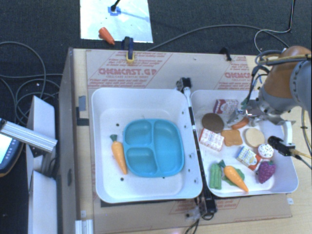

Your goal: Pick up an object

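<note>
A counter (146, 67) covered by a sheet printed "CHEMCAST GP" in red carries two white bins. The left bin (105, 130) holds a blue divided plate (153, 147) with a toy carrot (118, 155) just beside its left edge. The right bin (287, 179) holds toy foods: a red-and-white carton (225, 106), brown disc (212, 122), cookie (253, 137), purple grapes (264, 171), another carrot (235, 176) and a green vegetable (216, 175). The claw (243, 112) hangs over the bin's far right part, near the carton; its grip state cannot be told.
</note>
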Robot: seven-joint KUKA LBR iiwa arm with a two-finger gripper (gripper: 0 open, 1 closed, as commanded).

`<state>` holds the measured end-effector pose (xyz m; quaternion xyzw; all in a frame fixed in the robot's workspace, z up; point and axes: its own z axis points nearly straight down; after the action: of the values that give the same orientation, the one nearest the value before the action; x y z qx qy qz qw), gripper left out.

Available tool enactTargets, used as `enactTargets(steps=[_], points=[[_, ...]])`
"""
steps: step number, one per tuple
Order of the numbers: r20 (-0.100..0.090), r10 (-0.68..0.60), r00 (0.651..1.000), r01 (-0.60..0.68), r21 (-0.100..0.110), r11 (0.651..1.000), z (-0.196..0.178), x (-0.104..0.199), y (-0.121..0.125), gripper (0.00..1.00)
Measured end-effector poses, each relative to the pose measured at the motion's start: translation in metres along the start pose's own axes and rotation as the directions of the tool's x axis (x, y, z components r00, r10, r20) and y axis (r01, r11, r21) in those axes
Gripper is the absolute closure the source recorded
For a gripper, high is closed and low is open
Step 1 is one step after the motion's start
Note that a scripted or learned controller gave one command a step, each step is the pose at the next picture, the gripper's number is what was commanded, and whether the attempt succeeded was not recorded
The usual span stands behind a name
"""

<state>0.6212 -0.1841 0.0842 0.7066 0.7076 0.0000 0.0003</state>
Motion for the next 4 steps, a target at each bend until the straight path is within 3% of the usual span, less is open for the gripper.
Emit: enactTargets(steps=[1,2,3,4], points=[[-0.001,-0.002,1.000,0.002,-0.001,1.000,0.000,0.054,-0.025,0.00],[0.000,0.000,1.000,0.000,0.001,1.000,0.000,0.070,0.038,0.00],[0.001,-0.001,1.000,0.001,-0.004,1.000,-0.040,0.041,0.048,0.00],[-0.001,-0.004,1.000,0.004,0.011,1.000,-0.007,0.084,0.046,0.00]])
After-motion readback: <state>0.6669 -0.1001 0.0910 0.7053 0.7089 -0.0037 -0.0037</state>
